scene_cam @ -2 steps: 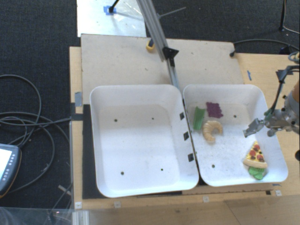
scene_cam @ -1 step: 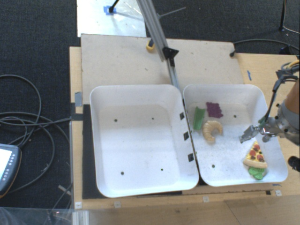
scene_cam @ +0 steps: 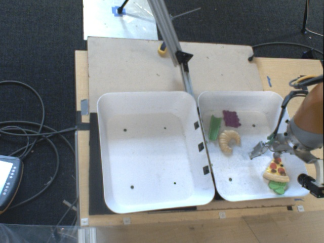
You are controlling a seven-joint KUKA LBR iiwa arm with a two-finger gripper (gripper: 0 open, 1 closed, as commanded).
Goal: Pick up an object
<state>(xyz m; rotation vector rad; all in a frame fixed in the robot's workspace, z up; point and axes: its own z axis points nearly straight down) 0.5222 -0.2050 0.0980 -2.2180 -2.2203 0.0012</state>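
The right bin [scene_cam: 243,101] holds several toy foods. A green piece [scene_cam: 215,127] and a purple piece [scene_cam: 232,118] lie near its back left. A tan croissant [scene_cam: 230,140] rests just in front of them. A pizza slice [scene_cam: 276,170] lies at the front right, with a green item [scene_cam: 277,187] under its near end. My gripper [scene_cam: 261,150] hangs low over the bin floor, to the right of the croissant and just up-left of the pizza slice. Its fingers are spread open, with nothing between them.
The left bin [scene_cam: 147,151] sits beside the right one, the two sharing a middle rim with black clips [scene_cam: 200,146]. A grey pole [scene_cam: 167,24] slants down from the top to the bins' back junction. Cables and a tablet [scene_cam: 7,178] lie on the floor at left.
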